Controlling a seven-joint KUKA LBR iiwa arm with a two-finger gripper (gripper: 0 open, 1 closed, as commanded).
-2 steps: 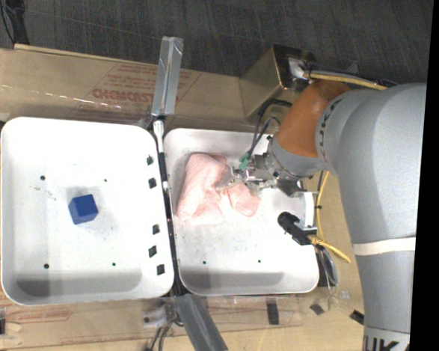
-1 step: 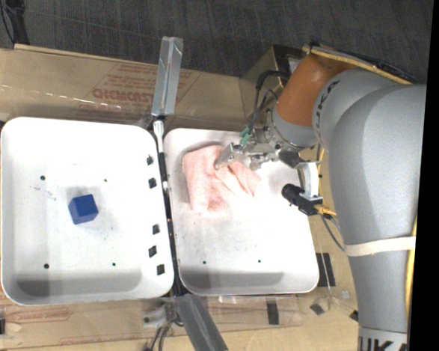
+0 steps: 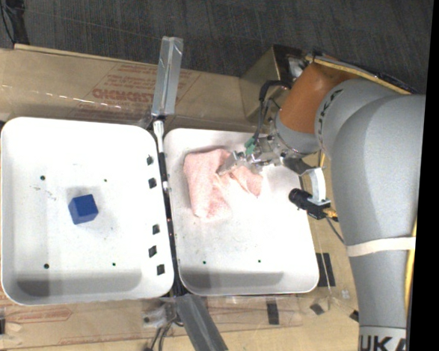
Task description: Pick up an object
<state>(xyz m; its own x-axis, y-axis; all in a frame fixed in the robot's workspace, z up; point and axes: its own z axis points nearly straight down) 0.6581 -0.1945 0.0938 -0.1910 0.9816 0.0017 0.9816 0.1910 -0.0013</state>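
The soft pink crumpled cloth (image 3: pixel 213 182) lies in the right shallow white bin (image 3: pixel 275 242); the metal gripper (image 3: pixel 239 157) touches its top edge; I cannot tell its grip; lifting is not done.

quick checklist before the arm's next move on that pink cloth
1. Gripper over the right bin: ok.
2. Gripper at the pink cloth, near its upper right edge: ok.
3. Cloth actually between the fingers: cannot tell.
4. Cloth lying fully inside the right bin: ok.
5. Blue cube in the left bin, away from the arm: ok.
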